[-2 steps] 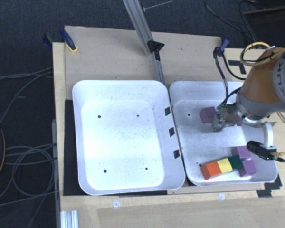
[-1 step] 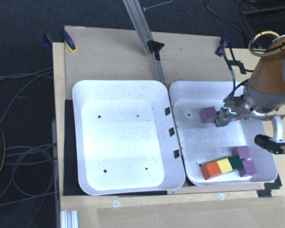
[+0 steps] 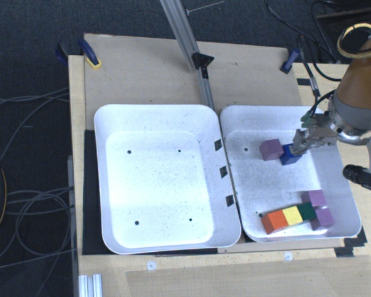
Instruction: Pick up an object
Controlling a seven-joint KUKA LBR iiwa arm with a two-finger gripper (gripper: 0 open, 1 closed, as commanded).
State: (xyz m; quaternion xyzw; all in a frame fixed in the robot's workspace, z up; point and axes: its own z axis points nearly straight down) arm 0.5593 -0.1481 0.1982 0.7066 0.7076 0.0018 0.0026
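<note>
The shallow white right-hand bin (image 3: 334,166) holds everything. The grey arm's two-finger gripper (image 3: 295,148) sits low over a small blue block (image 3: 289,158); whether it grips is unclear. A purple cube (image 3: 271,149) sits just beside.

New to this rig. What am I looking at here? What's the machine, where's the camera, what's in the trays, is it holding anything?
One fixed camera looks down at a slant on a bench with two shallow white bins. The left bin sits beside the right bin. A grey arm with an orange band reaches in from the right; its hand is low in the right bin, over a blue block next to a purple block. Whether it grips the blue block cannot be told. Near the front of that bin lies a multicoloured bar beside two more purple blocks.
</note>
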